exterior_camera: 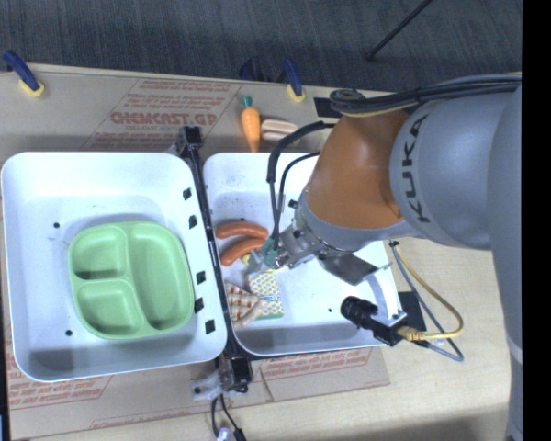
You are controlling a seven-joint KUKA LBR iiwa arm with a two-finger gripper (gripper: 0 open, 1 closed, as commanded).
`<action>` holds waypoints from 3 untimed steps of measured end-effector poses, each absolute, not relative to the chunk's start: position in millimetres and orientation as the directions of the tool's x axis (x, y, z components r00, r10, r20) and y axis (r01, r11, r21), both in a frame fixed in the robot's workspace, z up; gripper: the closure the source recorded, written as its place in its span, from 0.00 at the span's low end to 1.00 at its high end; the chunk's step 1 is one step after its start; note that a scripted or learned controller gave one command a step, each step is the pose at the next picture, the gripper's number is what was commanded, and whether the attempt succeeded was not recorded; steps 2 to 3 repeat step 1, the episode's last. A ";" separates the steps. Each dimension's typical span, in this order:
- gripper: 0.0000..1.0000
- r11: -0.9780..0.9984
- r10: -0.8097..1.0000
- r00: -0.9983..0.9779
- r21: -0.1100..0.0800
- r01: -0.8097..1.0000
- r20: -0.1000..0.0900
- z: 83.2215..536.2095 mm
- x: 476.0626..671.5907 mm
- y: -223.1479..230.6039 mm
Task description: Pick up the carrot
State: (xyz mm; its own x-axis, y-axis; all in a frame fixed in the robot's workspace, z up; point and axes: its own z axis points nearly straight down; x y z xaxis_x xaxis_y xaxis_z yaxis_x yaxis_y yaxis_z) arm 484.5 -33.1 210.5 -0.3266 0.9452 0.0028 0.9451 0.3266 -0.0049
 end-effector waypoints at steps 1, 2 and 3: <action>1.00 0.097 0.995 -0.097 -0.006 0.995 0.001 191.3 476.0 15.4; 1.00 0.097 0.995 -0.097 -0.006 0.995 0.001 191.3 476.0 15.4; 1.00 0.097 0.995 -0.097 -0.006 0.995 0.001 191.3 476.0 15.4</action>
